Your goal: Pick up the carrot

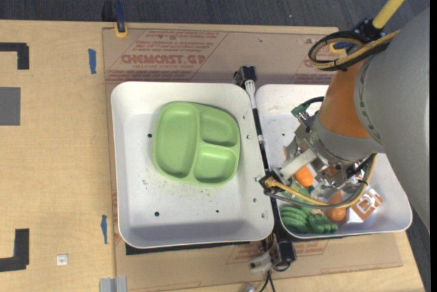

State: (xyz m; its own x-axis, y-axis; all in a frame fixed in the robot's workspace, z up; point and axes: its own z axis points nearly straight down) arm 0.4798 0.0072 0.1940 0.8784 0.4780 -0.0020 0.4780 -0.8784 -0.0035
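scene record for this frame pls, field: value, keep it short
left bin: holds green divided plate
right bin: holds the small items, arm over it
gripper: low in right bin, finger state hidden
carrot: orange piece at the gripper, grasp unconfirmed
green item: near front wall of right bin
other orange item: right of green item

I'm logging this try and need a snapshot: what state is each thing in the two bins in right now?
Green divided plate: flat and upright in the left bin, compartments bare.
Carrot: in the right bin, under the gripper; whether it is gripped cannot be told.
Green ridged item: lying at the right bin's near edge.
Orange round item: resting on the right bin's floor beside it.
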